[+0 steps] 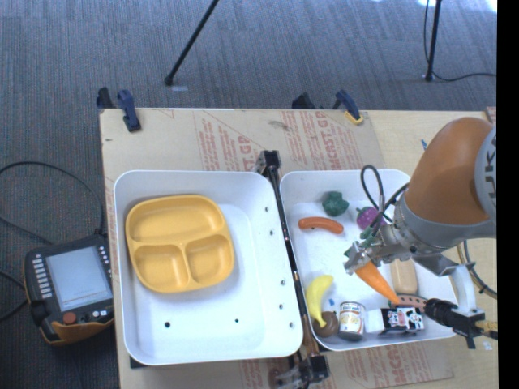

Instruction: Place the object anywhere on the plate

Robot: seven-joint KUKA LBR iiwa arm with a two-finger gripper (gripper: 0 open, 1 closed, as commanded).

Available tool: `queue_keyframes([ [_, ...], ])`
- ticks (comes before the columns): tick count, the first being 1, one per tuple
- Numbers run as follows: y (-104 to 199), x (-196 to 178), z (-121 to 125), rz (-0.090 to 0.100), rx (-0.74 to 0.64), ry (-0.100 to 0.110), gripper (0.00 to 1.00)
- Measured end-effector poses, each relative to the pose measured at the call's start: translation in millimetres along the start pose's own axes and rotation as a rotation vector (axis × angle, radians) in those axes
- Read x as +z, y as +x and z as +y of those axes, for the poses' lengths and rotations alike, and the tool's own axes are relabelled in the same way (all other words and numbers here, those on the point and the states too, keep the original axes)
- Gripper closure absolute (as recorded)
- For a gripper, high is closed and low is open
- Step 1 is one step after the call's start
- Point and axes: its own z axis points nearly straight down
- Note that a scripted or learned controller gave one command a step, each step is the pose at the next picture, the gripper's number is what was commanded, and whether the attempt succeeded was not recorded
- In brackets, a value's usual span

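Note:
A yellow plate [179, 241] with three compartments lies in the left bin [203, 331], toward its far left. My gripper [359, 259] is low over the right bin [300, 186], near its middle. An orange carrot [378, 282] lies slantwise right at the gripper's tip, its thick end under the gripper. I cannot tell whether the carrot is held. The arm's orange band and wrist hide part of the bin's right side.
The right bin also holds a green vegetable [334, 203], a sausage [321, 225], a purple item [367, 215], a banana [319, 297], a small can [350, 318], a tan block [404, 278] and a black-and-white carton [403, 320]. A ridge separates the bins.

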Motion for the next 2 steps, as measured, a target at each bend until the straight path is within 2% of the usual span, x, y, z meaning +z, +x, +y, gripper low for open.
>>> queue_keyframes([
  [1, 91, -30, 90, 0.000, -0.145, -0.001, 1.00],
  [2, 176, 26, 134, -0.001, -0.110, 0.006, 1.00],
])
